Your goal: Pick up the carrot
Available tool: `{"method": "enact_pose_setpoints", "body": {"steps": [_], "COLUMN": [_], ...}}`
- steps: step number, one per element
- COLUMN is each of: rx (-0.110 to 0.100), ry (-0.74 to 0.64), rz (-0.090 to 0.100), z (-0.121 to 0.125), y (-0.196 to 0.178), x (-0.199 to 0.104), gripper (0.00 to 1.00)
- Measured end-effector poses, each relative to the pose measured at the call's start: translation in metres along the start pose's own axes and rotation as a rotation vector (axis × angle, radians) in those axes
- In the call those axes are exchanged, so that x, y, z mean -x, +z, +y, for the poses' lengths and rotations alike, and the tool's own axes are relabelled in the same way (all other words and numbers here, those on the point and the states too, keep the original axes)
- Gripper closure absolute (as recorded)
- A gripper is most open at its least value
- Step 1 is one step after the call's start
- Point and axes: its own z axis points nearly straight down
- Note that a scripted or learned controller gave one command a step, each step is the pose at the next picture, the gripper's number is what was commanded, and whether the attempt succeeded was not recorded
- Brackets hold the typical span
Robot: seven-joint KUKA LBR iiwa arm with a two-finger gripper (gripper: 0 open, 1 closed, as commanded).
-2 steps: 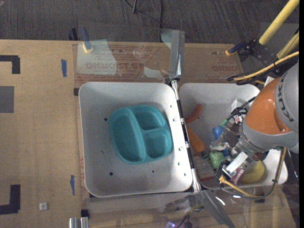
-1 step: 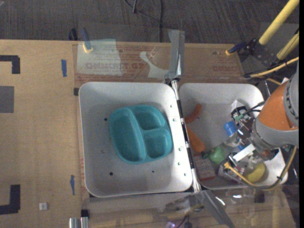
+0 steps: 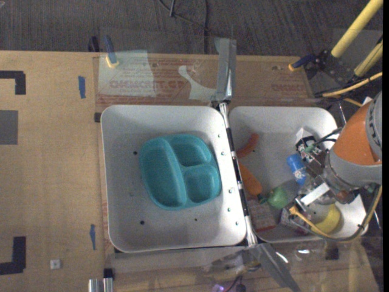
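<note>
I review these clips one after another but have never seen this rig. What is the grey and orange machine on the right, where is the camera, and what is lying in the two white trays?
The camera is fixed above the bench and looks down at a slant. The grey and orange machine is a robot arm reaching in from the right; its gripper hangs low over the right bin. Whether it holds anything cannot be told here. Its job is to pick up the carrot, the orange piece lying near that bin's left wall. Close by lie a sausage-like reddish piece, a green round item, a yellow item and a small blue one. The left bin holds a teal divided plate.
</note>
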Motion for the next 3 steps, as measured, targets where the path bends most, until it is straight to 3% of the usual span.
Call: {"method": "enact_pose_setpoints", "body": {"steps": [1, 2, 3], "rx": [-0.003, -0.003, -0.006], "ry": [-0.422, -0.552, -0.429], "rz": [0.000, 0.001, 0.000], "z": [0.008, -0.035, -0.103], "y": [-0.082, -0.130, -0.132], "x": [0.018, -0.009, -0.064], "gripper": [1.00, 1.00, 1.00]}}
